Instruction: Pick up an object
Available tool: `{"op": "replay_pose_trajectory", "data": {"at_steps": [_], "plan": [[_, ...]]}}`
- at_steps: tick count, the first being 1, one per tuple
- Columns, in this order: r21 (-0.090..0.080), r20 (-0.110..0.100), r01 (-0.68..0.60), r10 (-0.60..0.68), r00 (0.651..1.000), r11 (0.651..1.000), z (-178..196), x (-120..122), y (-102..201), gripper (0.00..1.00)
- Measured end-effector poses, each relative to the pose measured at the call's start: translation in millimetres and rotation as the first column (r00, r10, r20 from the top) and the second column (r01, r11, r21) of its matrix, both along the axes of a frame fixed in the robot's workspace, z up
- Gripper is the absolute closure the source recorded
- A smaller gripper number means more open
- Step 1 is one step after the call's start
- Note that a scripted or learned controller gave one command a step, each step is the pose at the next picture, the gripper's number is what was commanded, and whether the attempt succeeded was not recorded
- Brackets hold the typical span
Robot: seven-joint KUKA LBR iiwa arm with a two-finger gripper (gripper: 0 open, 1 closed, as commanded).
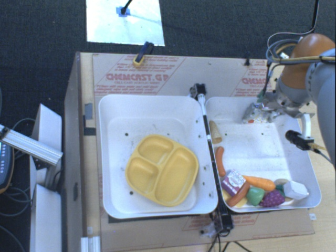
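Toys [252,189] heaped in the right bin's [262,140] near corner; my pincer [258,113] sits at its far edge, well apart from them. Grip state: I cannot tell.

"CHEMCAST GP" in red on the bench sheet [137,77]; partly repeated right

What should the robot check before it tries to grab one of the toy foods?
1. Toys in reach: ok. Carrot, grapes and sausage lie in the right bin.
2. Gripper over a toy: not ok; it is at the bin's far edge.
3. Fingers open: cannot tell.
4. Toys spaced apart: not ok; most crowd the near corner.
5. Left bin: ok; holds a yellow divided plate.
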State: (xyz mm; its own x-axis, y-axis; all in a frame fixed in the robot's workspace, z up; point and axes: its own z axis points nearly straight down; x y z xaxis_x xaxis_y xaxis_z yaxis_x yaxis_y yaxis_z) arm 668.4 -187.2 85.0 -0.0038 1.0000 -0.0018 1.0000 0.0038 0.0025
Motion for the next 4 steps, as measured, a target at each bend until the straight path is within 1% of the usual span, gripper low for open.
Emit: {"op": "replay_pose_trajectory", "data": {"at_steps": [1, 2, 3, 4], "plan": [[-0.001, 0.001, 0.001, -0.001, 1.000, 1.000, 1, 1, -6, 0.00], [0.000, 0.000, 0.002, -0.002, 1.000, 1.000, 0, -11, -20, 0.00], [0.002, -0.001, 0.001, -0.001, 1.000, 1.000, 0, 1, 23, 0.00], [0.001, 0.002, -0.002, 0.002, 1.000, 1.000, 11, 2, 23, 1.00]]}}
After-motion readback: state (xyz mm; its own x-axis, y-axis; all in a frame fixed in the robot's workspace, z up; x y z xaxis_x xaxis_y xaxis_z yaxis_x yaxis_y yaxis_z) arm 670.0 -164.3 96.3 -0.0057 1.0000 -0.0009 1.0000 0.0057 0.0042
